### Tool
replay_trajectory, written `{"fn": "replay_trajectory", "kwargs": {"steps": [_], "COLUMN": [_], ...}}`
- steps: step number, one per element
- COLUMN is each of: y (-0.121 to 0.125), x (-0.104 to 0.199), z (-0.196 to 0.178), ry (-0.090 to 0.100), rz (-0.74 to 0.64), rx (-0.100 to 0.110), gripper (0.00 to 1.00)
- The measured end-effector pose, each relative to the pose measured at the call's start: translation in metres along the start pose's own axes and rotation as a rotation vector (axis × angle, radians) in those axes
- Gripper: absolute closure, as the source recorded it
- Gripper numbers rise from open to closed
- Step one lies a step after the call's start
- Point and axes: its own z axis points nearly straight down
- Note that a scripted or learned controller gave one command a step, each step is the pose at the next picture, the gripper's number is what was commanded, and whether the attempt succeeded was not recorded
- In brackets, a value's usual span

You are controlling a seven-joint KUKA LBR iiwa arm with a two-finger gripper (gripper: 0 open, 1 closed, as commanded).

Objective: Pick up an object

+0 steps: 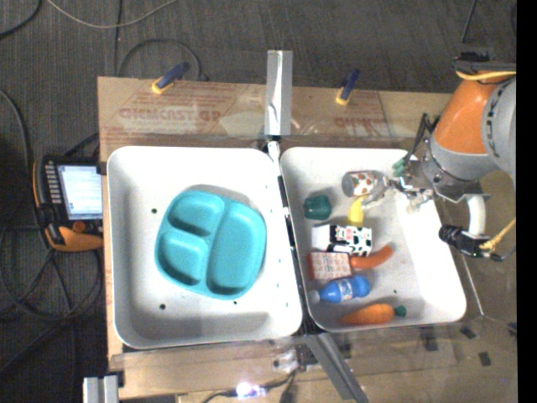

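The right bin (436, 292) holds several small objects. A small can (359, 182) lies at the back, with a yellow piece (357, 211) just in front of it and a dark green object (317, 206) to their left. My gripper (400, 182) hangs low over the back right of this bin, right beside the can's right end; whether it touches the can is unclear. Closer to the front lie a cow-patterned carton (344, 238), an orange sausage shape (372, 257), a red and white box (329, 265), a blue bottle (344, 290) and a carrot (369, 313).
The left bin (134, 309) holds a teal divided plate (211, 242). A metal post (278, 91) stands behind the seam between the bins. A handheld pendant (71, 200) lies left of the bench. Cables hang from the arm's wrist (470, 233).
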Motion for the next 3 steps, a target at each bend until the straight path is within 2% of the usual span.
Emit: {"fn": "replay_trajectory", "kwargs": {"steps": [1,2,3], "y": [0.033,0.048,0.022], "x": [0.047,0.053,0.009], "z": [0.046,0.005,0.016], "ry": [-0.007,-0.003,-0.002], "rz": [-0.252,-0.571,-0.561], "rx": [0.001,-0.001,-0.001], "gripper": [0.0,0.0,0.0]}}
